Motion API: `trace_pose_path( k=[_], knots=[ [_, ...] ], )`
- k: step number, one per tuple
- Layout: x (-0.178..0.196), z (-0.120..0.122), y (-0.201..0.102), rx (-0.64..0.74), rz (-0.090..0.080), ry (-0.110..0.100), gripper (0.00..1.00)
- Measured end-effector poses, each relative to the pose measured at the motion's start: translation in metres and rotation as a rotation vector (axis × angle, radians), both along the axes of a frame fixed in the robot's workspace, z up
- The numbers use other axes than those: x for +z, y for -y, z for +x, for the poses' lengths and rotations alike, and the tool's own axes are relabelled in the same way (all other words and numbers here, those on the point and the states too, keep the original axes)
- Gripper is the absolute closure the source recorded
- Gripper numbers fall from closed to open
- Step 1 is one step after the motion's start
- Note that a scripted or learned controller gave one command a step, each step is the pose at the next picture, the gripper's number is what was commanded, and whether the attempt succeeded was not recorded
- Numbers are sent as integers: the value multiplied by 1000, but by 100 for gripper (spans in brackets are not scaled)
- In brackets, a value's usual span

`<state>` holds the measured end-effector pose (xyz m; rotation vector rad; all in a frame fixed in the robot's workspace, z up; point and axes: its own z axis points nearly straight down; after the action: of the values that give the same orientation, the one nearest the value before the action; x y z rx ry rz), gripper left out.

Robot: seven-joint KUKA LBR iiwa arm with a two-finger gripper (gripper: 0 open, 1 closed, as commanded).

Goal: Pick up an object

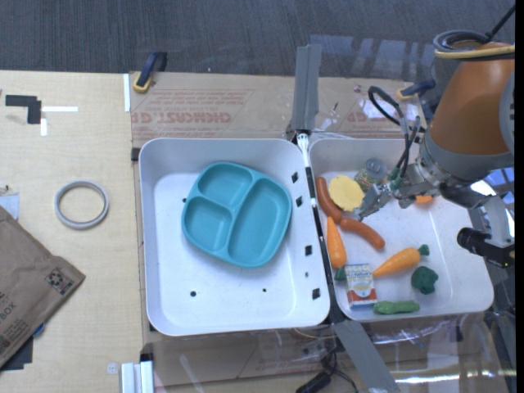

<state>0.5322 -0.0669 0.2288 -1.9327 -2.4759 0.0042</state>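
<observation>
Gripper [378, 196] hangs low in the right white bin [471, 297], just beside the yellow plastic toy slice [345, 192]; whether it is spread cannot be told. The toy looks light, stiff and slick, best pinched across its thin edges.

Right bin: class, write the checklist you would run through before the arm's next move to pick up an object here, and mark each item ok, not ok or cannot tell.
1. Objects to pick lie in the right bin: ok; sausages, carrots, a carton and broccoli are there.
2. Gripper is over that bin: ok, near the yellow disc.
3. Something is already held: cannot tell.
4. A target lies apart from its neighbours: ok; the broccoli lies by itself.
5. Crowded spots are avoided: not ok; the gripper is by the disc and sausage, which touch.
6. Blue plate is out of the way: ok, it is in the left bin.
</observation>
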Motion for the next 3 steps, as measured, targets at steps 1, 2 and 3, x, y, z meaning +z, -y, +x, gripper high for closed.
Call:
trace_pose_path(
  k=[1, 2, 3],
  knots=[
    [-61, 24, 32, 102, 1, -2, 0],
    [-138, 13, 45, 249, 2, 1, 0],
    [-132, 13, 46, 246, 2, -2, 100]
  ],
)
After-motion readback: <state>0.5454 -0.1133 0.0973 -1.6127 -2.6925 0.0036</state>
